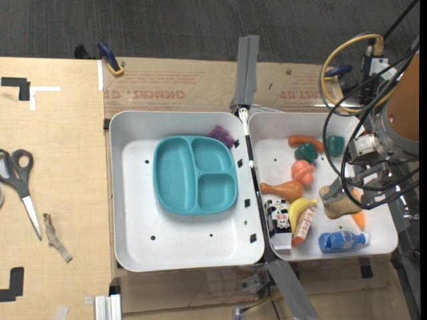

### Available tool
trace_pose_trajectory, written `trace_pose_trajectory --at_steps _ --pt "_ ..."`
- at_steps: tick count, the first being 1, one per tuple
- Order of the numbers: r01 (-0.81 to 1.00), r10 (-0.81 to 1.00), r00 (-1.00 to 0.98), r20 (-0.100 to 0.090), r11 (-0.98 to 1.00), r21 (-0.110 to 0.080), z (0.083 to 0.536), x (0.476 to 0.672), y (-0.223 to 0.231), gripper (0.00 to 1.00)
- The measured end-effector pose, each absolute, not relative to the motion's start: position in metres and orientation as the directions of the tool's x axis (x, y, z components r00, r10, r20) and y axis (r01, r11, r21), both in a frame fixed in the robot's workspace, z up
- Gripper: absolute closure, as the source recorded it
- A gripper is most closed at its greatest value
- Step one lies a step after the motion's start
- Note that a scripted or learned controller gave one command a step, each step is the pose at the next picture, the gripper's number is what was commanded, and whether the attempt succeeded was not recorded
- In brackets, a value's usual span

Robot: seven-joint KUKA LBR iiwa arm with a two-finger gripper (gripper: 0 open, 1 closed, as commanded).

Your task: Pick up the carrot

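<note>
- Worktop [47, 199]: bare board at 9 o'clock, scissors [20, 179] lying on it; dark floor beyond at 12.
- Left bin [127, 232]: holds a teal tray [195, 175], purple item [222, 136] at its 1 o'clock.
- Right bin [280, 149]: crowded with toys, among them a blue bottle [342, 241] at 5 and a banana [301, 212].
- Arm [403, 112]: enters at 3 o'clock, cables trailing.
- Tool [347, 199]: low in the right bin; grip state cannot be told.
- Carrot [359, 219]: orange tip just at the tool's 5 o'clock, largely hidden.
- Step: approach and grasp, by judgement; next calls for closing squarely on the carrot, then lifting.
</note>
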State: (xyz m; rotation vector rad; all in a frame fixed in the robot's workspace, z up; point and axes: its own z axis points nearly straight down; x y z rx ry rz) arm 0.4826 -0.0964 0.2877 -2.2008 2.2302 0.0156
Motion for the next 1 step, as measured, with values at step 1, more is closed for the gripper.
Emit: trace_pose_trajectory --at_steps 1 --pt "-0.971 -0.971 0.237 -0.004 -0.237 -0.002 0.3648 0.4789 -0.139 1.0"
